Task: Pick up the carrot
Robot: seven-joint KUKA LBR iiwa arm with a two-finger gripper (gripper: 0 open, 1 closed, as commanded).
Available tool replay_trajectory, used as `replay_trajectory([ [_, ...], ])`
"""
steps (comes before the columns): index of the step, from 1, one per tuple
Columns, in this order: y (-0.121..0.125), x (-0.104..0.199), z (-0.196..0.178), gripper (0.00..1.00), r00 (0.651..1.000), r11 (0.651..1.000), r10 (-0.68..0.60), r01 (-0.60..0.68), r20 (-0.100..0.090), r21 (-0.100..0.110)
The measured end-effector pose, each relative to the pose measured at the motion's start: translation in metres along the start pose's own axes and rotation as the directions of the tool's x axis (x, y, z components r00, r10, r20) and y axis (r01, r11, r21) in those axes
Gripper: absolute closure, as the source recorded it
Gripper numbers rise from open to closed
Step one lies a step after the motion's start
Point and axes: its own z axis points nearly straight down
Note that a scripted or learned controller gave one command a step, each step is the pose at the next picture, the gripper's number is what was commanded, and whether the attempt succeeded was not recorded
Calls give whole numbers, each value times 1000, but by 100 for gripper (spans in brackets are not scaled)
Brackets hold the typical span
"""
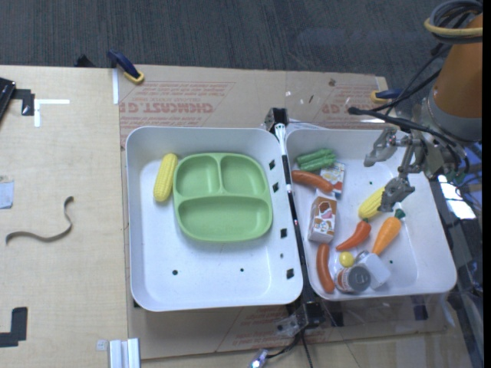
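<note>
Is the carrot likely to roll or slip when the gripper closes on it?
Probably. The carrot looks smooth, glossy and tapered, so the fingers may squeeze it out. It lies loose, touching the red pepper, and could pivot.

You're looking at a robotics lab bench: two white bins (138, 228) sit on taped-down cardboard (192, 102) held by clamps (126, 66), loose cables (406, 121) trail from the arm (460, 67), and plastic toy food (326, 221) fills the right bin over grey office carpet (230, 14).
</note>
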Motion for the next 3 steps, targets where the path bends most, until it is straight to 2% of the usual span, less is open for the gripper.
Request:
replay_trajectory([
  [1, -63, 2, 169, 0, 993, 993, 117, -117, 2, 0],
  [2, -59, 47, 169, 0, 969, 969, 247, -247, 1, -1],
  [3, 12, 39, 170, 0, 973, 973, 232, -232, -3, -1],
])
